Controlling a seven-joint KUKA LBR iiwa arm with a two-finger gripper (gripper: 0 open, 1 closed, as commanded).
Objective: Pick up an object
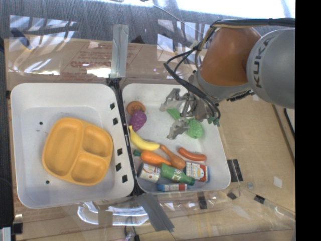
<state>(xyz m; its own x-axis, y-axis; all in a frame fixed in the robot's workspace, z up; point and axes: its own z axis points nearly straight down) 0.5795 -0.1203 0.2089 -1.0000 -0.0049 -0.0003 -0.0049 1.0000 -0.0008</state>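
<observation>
Left bin (30, 185): yellow divided tray (76, 151) lying flat, well apart from the action. Right bin (219, 154): purple item (138, 119) and banana (142, 142) by the divider, carrot (154, 158) and sausage (191, 155) mid-bin, cartons and bottle (176, 174) packed along the near wall. Further right, gripper (181, 115) low over the green item (194, 129), fingers (177, 130) spread, seemingly released, nothing gripped; contact hard to judge against glare. Likely failures: closing off-centre so the green item squirts sideways, or clipping the far wall. Smooth white plastic, slippery. Brown desk (251, 149) around, taped, reflective sheeting, bright overhead light.
</observation>
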